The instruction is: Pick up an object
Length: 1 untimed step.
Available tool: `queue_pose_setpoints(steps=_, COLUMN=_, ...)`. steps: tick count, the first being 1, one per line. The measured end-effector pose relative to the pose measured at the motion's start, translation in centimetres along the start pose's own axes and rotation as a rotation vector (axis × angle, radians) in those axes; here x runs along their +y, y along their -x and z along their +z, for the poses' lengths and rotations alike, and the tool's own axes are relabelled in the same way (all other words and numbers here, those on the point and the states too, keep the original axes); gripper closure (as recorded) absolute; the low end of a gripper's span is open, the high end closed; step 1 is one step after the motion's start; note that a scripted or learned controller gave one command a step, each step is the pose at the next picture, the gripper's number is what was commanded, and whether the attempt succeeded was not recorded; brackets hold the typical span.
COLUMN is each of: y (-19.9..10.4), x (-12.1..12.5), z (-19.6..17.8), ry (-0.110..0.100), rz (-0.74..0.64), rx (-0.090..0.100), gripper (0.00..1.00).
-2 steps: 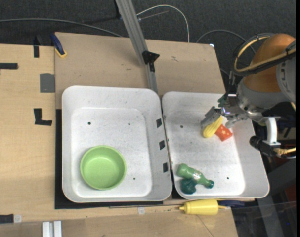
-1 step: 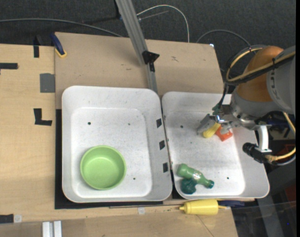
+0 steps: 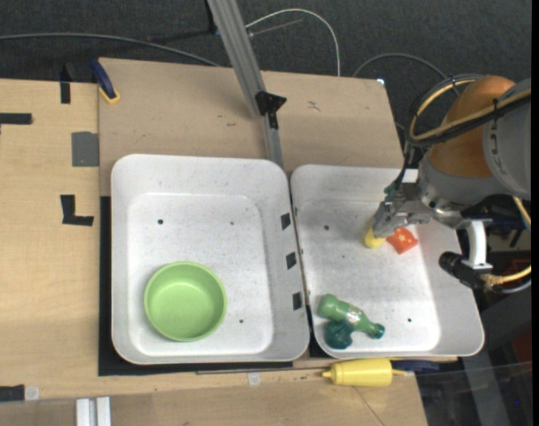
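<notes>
A wooden bench on a dark floor.

The bench [image 3: 38, 238] is light brown wood, with small black tape marks [image 3: 71, 209] and a grey patch [image 3: 85, 148] on its left side. A darker brown board [image 3: 198, 105] lies on top of it, and a blue and yellow clip [image 3: 106, 82] sits at the board's far left corner. Behind the bench the floor [image 3: 91, 11] is dark grey, like carpet. Thin pale cables [image 3: 296, 20] loop across it. A long grey metal pole [image 3: 238, 47] slants down from the top and ends at a black clamp [image 3: 270, 105] on the board. The light is soft and even.
</notes>
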<state>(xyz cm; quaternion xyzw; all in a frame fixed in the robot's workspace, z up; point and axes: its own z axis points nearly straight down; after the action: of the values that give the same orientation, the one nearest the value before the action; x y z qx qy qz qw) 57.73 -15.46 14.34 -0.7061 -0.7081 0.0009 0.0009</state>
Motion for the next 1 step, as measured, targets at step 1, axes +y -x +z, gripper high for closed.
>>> queue_pose_setpoints(steps=1, y=-0.02, x=0.38, z=-6.3, ry=0.008, rz=0.001, rx=-0.002, gripper=1.0)
